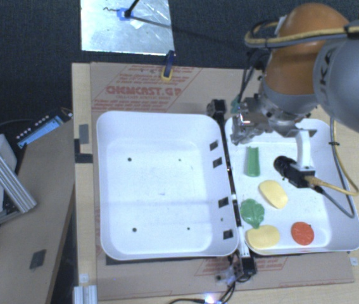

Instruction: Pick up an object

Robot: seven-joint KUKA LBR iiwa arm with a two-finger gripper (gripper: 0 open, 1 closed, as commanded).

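In the right bin [340, 217] lie a long green block [252, 161], a pale yellow oval piece [273, 194], a dark green leafy piece [252, 211], a yellow piece [264, 236] and a red round piece [302, 233]. My gripper [247, 124] hangs under the orange band at the bin's far left corner, just above the far end of the green block. The wrist hides its tips, and I see nothing held in it.
The left bin [113, 189] stands beside the right one, and black clips [218, 163] line the wall between them. A black fitting [288, 168] with a yellow cable hangs from the arm over the right bin. A foil sheet [127, 18] lies beyond the bench.
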